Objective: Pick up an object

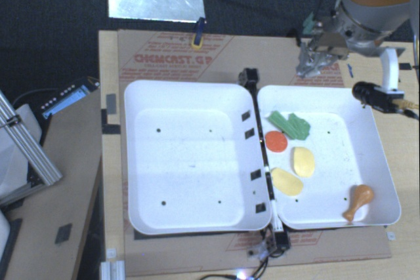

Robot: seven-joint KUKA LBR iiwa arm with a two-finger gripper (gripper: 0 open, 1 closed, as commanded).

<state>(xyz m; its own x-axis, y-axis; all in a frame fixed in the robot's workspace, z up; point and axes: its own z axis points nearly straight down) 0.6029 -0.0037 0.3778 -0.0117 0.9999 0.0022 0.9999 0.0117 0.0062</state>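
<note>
Gripper (314, 63): above the bench beyond the right bin's (374, 141) far rim; finger state cannot be told.
Objects: green piece (290, 124), red disc (276, 141), two yellow pieces (302, 161), drumstick (357, 200), all in right bin.

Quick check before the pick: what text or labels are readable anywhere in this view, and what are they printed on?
"CHEMCAST, G?": red print on the brown cardboard sheet under the two white bins; last characters uncertain.
Smaller red lines around it, and red print on the cardboard's front edge: too blurred to read.
Nothing readable on the bins or toy food.
</note>
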